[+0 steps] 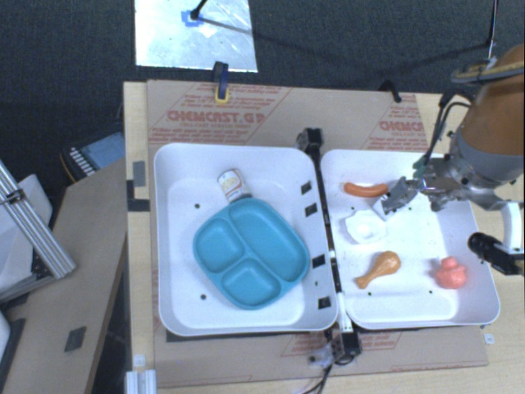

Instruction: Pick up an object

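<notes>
In the right bin (472,302) lie an orange sausage (365,190), a white lumpy piece (363,226), a tan chicken drumstick (379,268) and a pink toy (449,273). My gripper (396,197) reaches in from the right and hangs low over the bin's far half, just right of the sausage and above the white piece. Nothing is seen held in it. The left bin (176,220) holds a blue divided plate (250,253) and a small jar (233,185) lying at the plate's far edge.
A black divider strip (321,220) with clips runs between the two bins. The arm's grey body and orange band (492,130) overhang the right bin's far right corner. A black part (492,253) juts in at the right rim.
</notes>
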Tool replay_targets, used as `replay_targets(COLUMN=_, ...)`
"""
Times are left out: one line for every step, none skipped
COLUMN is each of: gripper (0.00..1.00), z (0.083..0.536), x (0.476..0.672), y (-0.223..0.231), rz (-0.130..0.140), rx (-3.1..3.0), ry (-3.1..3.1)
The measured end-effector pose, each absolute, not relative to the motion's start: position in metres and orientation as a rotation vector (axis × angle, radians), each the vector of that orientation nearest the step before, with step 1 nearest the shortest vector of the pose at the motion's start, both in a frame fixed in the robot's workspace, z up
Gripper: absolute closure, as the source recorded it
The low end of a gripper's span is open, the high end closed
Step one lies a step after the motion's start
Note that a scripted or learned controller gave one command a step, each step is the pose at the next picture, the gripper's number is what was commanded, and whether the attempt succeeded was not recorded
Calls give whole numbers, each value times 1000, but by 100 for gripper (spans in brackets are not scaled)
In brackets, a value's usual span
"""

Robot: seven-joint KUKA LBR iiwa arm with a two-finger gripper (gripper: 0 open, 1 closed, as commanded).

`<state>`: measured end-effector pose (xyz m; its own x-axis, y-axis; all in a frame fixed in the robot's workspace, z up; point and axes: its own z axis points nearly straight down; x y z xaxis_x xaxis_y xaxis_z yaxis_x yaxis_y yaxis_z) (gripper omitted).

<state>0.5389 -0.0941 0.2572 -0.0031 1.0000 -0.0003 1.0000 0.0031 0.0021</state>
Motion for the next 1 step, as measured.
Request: replay_targets(gripper=0, z=210, x=545, y=-101, rz=-2, rx=2222, ry=2223)
